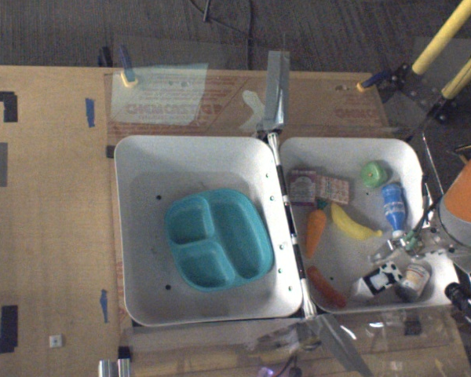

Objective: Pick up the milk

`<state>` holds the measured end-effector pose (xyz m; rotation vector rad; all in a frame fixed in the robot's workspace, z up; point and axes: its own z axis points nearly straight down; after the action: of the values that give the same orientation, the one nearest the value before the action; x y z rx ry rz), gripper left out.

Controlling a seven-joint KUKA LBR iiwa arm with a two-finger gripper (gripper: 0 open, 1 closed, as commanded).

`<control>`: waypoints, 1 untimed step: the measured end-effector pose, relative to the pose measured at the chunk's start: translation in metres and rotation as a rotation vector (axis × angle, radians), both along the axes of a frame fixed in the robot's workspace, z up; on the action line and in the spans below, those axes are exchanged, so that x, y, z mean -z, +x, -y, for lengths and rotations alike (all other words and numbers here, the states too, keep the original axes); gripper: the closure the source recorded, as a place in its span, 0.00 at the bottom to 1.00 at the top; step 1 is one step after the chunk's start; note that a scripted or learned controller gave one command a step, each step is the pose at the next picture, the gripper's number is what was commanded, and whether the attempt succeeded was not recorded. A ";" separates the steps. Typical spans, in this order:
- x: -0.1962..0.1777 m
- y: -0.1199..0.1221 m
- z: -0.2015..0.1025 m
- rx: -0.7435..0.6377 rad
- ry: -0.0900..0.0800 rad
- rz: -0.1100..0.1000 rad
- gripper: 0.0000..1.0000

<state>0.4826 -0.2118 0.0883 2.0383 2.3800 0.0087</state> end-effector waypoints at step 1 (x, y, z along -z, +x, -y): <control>-0.006 -0.003 -0.059 0.225 0.004 -0.011 0.00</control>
<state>0.4798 -0.1523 0.0940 2.2994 2.1434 0.0007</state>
